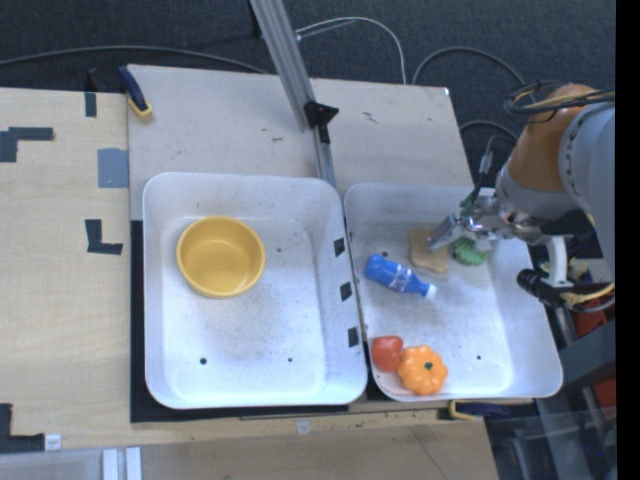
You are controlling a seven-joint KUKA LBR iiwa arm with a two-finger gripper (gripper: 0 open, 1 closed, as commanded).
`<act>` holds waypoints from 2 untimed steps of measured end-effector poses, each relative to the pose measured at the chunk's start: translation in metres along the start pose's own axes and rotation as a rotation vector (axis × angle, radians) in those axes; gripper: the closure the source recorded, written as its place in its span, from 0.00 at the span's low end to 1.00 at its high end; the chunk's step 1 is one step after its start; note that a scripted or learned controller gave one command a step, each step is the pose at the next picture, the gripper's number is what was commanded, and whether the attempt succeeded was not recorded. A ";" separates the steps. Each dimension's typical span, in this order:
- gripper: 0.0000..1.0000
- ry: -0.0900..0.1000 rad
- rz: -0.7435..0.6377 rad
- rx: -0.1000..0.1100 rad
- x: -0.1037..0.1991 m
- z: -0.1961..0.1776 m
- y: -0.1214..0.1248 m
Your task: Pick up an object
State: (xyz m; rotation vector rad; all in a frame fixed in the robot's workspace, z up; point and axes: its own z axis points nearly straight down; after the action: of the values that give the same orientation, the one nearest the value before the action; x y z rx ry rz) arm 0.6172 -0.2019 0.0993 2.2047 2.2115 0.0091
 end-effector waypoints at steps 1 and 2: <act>1.00 -0.005 -0.002 -0.012 -0.001 -0.015 0.003; 1.00 0.008 0.001 0.014 0.007 -0.062 0.004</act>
State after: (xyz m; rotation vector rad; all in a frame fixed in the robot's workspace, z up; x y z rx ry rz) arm 0.6197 -0.1948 0.1613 2.2165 2.2214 0.0027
